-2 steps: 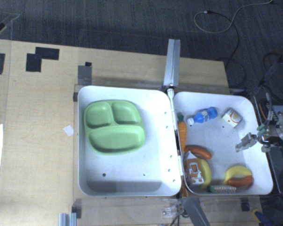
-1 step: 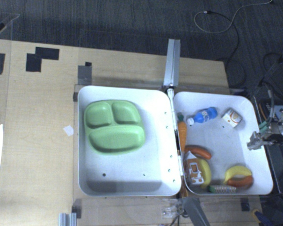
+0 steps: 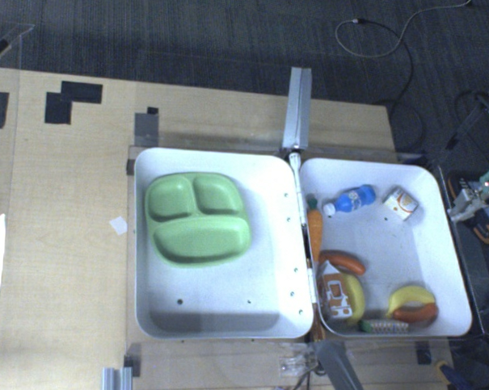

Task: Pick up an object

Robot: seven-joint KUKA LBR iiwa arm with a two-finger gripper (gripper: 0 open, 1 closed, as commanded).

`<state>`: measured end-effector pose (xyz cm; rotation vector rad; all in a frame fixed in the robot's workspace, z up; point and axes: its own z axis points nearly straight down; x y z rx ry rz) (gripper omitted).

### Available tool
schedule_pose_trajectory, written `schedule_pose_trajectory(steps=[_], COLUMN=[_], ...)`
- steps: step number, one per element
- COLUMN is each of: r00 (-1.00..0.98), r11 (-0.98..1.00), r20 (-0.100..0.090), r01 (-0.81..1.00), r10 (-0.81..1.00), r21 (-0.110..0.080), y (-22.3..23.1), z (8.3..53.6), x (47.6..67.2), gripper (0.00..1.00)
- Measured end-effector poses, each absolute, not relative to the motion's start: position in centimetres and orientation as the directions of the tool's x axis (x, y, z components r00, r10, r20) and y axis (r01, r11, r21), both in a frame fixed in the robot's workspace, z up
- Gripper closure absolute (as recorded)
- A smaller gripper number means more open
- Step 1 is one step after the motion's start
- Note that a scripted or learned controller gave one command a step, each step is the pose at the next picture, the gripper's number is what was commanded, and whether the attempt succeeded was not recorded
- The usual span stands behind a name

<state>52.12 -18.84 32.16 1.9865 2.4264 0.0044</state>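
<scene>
Smooth green three-compartment plate [image 3: 198,218] in the left white bin [image 3: 215,322]; glossy curved banana [image 3: 411,298] right; jaws' state impossible to tell.

The left white bin [image 3: 167,308] sits on a pale wooden bench [image 3: 56,247]. A grey metal post [image 3: 298,108] stands just behind its far right corner. Farther back, beyond the bench, a black cable [image 3: 381,34] loops over dark carpet [image 3: 195,26].

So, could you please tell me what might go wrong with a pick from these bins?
The yellow banana lies on a red sausage-shaped piece at the right white bin's wall, so a grasp may catch both. The orange carrot hugs the divider, leaving little finger room. The flat green divided plate offers little to pinch.
</scene>
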Motion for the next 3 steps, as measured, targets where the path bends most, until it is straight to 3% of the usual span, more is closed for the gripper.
schedule_pose_trajectory(steps=[1, 2, 3], r00=[-0.114, 0.024, 0.125], r11=[0.114, -0.024, -0.125], r20=[-0.003, -0.003, -0.002], r01=[0.993, 1.000, 0.992], r10=[0.993, 1.000, 0.992], r21=[0.005, 0.007, 0.007], y=[-18.9, -17.6, -16.4], z=[32.2, 31.3, 33.4], x=[61.1, 67.0, 67.0], gripper=[1.00, 1.00, 1.00])
